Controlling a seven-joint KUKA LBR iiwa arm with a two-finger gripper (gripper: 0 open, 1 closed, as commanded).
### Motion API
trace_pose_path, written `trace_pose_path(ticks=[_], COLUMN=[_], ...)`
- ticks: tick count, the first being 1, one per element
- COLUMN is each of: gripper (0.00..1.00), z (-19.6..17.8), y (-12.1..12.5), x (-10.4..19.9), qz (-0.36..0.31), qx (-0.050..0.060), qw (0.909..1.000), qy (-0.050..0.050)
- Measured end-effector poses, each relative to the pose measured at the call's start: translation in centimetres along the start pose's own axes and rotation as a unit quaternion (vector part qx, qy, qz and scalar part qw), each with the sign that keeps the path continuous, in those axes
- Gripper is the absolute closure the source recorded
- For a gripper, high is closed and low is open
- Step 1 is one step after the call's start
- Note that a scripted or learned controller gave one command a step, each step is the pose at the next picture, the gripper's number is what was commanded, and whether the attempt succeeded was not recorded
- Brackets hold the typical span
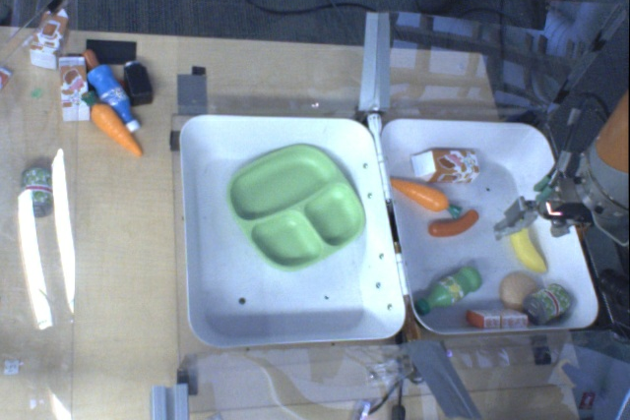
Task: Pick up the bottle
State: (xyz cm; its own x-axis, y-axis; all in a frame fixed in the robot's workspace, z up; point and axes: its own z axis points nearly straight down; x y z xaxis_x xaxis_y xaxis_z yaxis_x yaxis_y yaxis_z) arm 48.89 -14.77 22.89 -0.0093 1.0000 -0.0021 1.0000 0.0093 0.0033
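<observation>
Claw (pixel 532 210) is seen at the right side of the right bin (pixel 492 135), at the end of the arm (pixel 602 180) that reaches in from the right edge. Whether it is spread or pressed together cannot be told at this angle and sharpness. Nothing is seen pinched in it. It is placed above the bin floor, just above the banana (pixel 529 251) and to the right of the sausage (pixel 453 224).

The bottle (pixel 448 290), green, is found lying on its side near the front left corner of the right bin, well apart from the claw. A carrot (pixel 421 195) is laid by the bin's left wall, with the sausage just below and to its right. A brown and white packet (pixel 448 165) is set toward the back of the bin. Along the front wall a red box (pixel 497 319), a tan ball (pixel 517 288) and a can (pixel 549 302) are crowded together, to the right of the bottle.

The left bin (pixel 212 300) is occupied by a green divided plate (pixel 295 207), turned at a slant.

On the bench (pixel 118 241) at the far left, outside the bins, two cartons (pixel 72 87), a blue item (pixel 110 96), a black item (pixel 138 82) and a second carrot (pixel 116 130) are grouped.
</observation>
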Motion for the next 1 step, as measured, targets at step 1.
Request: trace_pose_path(ticks=[1], gripper=[0.00], z=[8.31], y=[-0.12], x=[4.40], qz=[-0.045], qx=[0.002], qw=[0.9990], qy=[0.001])
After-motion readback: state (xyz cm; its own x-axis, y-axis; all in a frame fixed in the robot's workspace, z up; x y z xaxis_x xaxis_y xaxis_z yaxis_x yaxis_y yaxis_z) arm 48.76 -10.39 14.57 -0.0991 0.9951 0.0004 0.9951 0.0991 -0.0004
